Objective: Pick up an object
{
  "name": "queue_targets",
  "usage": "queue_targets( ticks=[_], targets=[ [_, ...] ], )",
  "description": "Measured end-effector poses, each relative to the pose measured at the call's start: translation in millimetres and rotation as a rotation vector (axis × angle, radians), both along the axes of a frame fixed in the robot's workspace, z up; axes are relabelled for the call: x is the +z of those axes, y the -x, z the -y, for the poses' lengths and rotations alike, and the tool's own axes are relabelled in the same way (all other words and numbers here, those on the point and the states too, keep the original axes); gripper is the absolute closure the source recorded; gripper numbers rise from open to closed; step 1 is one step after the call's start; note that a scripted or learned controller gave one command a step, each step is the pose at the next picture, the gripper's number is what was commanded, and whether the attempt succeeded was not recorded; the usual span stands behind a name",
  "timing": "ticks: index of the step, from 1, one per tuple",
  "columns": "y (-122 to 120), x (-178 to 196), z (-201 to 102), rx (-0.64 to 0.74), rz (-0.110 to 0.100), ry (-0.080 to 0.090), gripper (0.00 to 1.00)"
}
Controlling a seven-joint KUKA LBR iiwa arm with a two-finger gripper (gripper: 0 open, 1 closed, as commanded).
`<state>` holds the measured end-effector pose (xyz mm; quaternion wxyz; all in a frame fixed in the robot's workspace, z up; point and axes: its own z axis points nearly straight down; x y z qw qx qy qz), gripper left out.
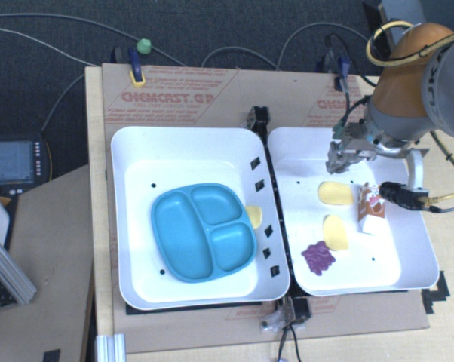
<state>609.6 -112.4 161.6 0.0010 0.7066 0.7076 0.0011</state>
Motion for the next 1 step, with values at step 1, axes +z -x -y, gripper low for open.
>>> queue_targets(
  ticks=[1],
  targets=[
    [5.6, 60.6, -4.9, 0.001, 0.004, 0.001, 1.0]
  ],
)
